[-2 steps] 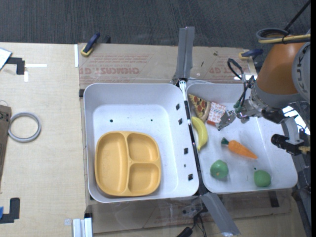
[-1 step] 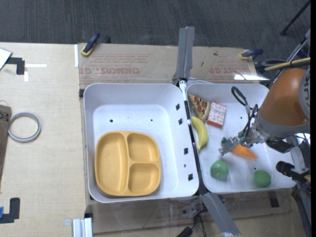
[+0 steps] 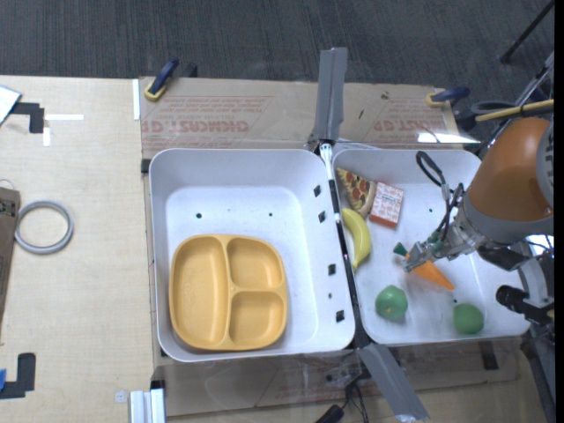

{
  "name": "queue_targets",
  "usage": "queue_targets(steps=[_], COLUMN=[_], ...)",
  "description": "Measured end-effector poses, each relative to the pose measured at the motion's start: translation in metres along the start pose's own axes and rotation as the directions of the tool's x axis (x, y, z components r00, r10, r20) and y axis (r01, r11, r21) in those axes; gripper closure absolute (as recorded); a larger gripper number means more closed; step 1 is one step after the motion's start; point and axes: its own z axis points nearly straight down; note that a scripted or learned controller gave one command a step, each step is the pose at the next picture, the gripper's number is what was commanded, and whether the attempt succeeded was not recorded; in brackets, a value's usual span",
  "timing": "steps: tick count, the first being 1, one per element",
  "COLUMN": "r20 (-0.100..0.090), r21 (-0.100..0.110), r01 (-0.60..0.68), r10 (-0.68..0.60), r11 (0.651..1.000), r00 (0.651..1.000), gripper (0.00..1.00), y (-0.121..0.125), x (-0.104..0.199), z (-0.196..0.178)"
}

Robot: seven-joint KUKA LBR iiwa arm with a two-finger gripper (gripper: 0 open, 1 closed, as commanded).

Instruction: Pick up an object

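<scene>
Single fixed camera, mounted above the bench, looking down at a slant. Two shallow white plastic bins (image 3: 163, 236) fill centre frame; grey arm (image 3: 511, 183) enters at 3 o'clock.

Glossy yellow plastic divided plate (image 3: 229, 291) in smooth white plastic bin (image 3: 167, 236); pale matt wood bench (image 3: 79, 324).

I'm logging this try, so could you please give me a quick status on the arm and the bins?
Gripper low in right bin, at the carrot. Grip unconfirmed. Green fruits close by; banana at the left wall.
</scene>
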Motion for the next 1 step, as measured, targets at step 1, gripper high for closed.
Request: queue_targets(steps=[1], r20=[0.002], r21=[-0.001], r01=[0.011], r10=[-0.011], r11=[1.0], r00=[1.0], gripper=[1.0], y=[0.0225], x=[0.0482], z=[-0.114])
